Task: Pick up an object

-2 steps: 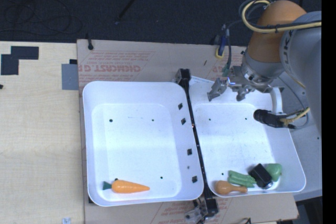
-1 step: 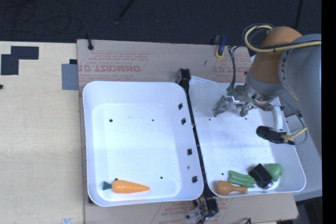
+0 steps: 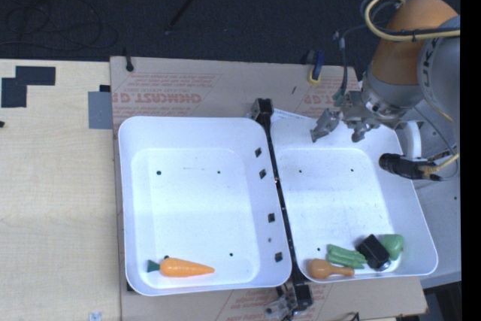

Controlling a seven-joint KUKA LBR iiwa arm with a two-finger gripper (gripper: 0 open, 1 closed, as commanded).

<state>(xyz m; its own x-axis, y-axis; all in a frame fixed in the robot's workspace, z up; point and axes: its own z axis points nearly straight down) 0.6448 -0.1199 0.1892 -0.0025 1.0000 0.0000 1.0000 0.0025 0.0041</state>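
Looks like a robotics lab or test cell. Shows in the 2 shallow white plastic bins (image 3: 131,162) set side by side on a flat brown printed cardboard sheet (image 3: 195,90), over a pale wooden bench top (image 3: 52,222). Loose black cables (image 3: 60,19) trailing across the dark floor at the far side. Grey-and-orange industrial robot arm (image 3: 421,49) reaching in from the right.

The grey arm reaches in from the right, orange band uppermost, its gripper (image 3: 343,129) hanging with fingers spread, holding nothing.
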